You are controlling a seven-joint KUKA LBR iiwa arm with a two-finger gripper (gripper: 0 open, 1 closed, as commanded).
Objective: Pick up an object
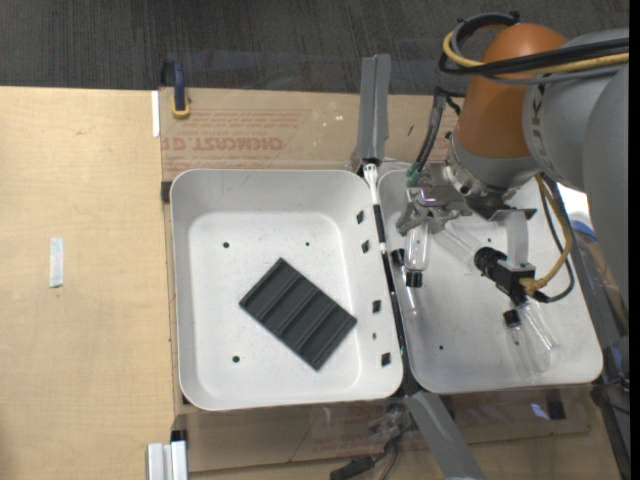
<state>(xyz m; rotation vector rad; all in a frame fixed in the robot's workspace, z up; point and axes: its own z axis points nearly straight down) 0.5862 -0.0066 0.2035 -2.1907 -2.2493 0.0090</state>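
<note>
Two pale, see-through fingers (415, 251) are seen spread wide apart over the floor of the right bin (470, 368), one close to that bin's left wall and the other towards its lower right; nothing is held between them. The gripper (470, 293) is thus open above bare white plastic. A black fitting with a cable is seen just below the wrist. Above the wrist, the orange band (505, 88) is crossed by yellow and black cables (480, 36), and the grey arm (590, 108) is led off to the right. The only object, a dark grey ribbed slab (298, 313), is found lying flat in the left bin (200, 198), set at a diagonal near that bin's middle, well apart from the gripper and on the far side of the rims where the two bins meet. A sheet of cardboard with red lettering (235, 138) is laid behind the left bin, and a small white tag (56, 263) is seen on the wooden bench (80, 368) at the left.
</note>
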